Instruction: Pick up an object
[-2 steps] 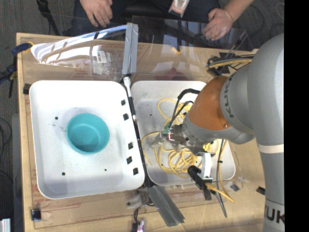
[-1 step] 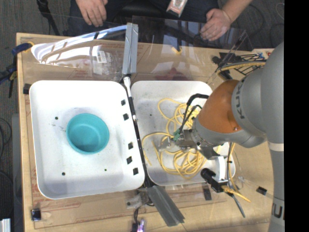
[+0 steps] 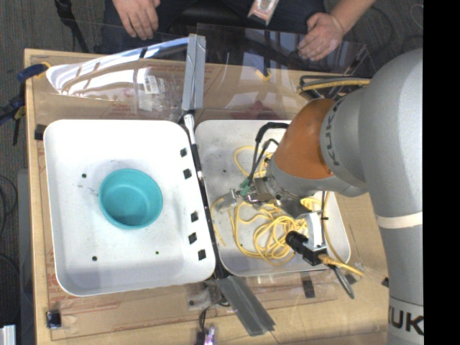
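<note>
Currently: gripper [image 3: 243, 195] low over right bin [image 3: 219, 146], opening cannot be told. Yellow cord [image 3: 267, 230] tangled just near-right of it; teal bowl [image 3: 131, 198] well left, in left bin [image 3: 79, 254].

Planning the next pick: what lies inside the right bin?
A tangle of yellow cord lies in the right bin; the arm covers part of the bin, hiding anything beneath it.

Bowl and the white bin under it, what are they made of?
The bowl looks like plastic: one even teal colour, smooth, with a soft sheen. The left bin also looks like moulded plastic, matte white with rounded corners and a few dark specks, though painted metal can't be ruled out.
</note>
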`<action>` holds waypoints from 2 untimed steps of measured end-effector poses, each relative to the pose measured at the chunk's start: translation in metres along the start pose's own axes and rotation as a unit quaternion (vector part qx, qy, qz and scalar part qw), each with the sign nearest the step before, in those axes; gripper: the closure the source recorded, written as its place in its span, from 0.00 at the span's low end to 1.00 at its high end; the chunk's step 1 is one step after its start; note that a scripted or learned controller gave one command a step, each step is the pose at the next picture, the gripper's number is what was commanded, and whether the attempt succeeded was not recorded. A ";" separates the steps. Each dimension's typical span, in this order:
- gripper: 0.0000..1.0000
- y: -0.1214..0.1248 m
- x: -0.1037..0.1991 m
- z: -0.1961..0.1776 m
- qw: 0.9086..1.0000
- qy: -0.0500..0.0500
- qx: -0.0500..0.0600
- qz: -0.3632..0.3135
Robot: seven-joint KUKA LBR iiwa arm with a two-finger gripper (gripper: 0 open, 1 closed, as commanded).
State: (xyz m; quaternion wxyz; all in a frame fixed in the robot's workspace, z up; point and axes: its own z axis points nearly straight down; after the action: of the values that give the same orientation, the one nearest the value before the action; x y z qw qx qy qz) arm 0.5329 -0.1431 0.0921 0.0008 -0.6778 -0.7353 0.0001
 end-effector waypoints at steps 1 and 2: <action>1.00 0.000 0.000 -0.009 1.000 0.000 0.001 -0.002; 0.00 0.000 0.000 -0.009 1.000 0.000 0.001 -0.002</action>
State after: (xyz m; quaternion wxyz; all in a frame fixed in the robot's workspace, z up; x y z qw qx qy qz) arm 0.5327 -0.1433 0.1015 0.0015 -0.6763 -0.7366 0.0009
